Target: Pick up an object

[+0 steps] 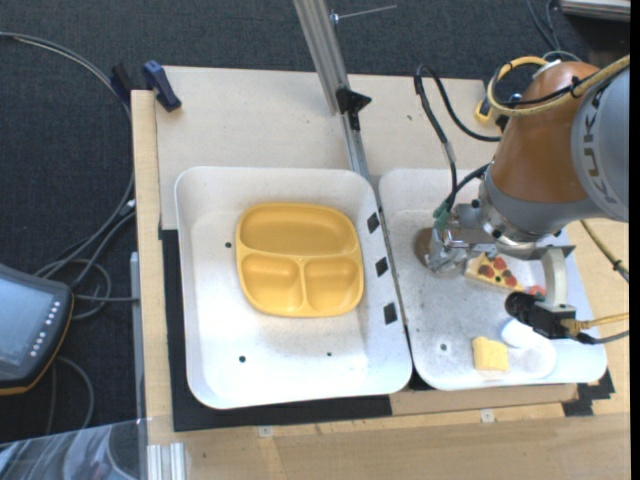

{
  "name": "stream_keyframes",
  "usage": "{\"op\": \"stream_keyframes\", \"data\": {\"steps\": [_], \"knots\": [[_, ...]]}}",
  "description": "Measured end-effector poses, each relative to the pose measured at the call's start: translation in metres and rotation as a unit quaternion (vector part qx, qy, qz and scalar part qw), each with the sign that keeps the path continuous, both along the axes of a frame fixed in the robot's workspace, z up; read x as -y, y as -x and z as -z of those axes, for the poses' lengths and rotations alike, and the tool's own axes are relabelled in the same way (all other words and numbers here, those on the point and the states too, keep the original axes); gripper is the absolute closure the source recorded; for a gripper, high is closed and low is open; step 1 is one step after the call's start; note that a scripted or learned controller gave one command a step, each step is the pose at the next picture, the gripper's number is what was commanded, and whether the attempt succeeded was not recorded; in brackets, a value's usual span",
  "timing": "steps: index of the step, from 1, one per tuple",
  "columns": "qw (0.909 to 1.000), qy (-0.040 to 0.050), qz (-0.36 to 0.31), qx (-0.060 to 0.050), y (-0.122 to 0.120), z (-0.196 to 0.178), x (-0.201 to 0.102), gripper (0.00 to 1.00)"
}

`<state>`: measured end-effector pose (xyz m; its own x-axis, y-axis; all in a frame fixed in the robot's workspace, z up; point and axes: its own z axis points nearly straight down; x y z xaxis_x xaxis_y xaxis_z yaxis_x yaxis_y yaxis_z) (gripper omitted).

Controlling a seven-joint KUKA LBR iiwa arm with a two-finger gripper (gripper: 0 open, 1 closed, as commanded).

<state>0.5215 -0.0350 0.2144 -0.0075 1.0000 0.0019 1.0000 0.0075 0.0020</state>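
One toy pizza slice (489, 270), yellow with red spots, lies in the right bin (440, 353), its long axis slanting from upper left to lower right. We note the gripper (441, 251) low at its upper-left end; we cannot tell how it is set.

Robotics lab: bench (250, 118), loose cables (60, 258), aluminium post (320, 28), teach pendant (25, 333).
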Motion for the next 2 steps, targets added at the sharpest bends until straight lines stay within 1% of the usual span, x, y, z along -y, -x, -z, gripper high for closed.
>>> {"op": "stream_keyframes", "data": {"steps": [1,2], "knots": [[1.0000,-0.0003,0.000,0.000,-0.005,0.003,-0.057,1.00],[1.0000,-0.0004,0.000,0.000,-0.024,0.007,-0.111,1.00]]}}
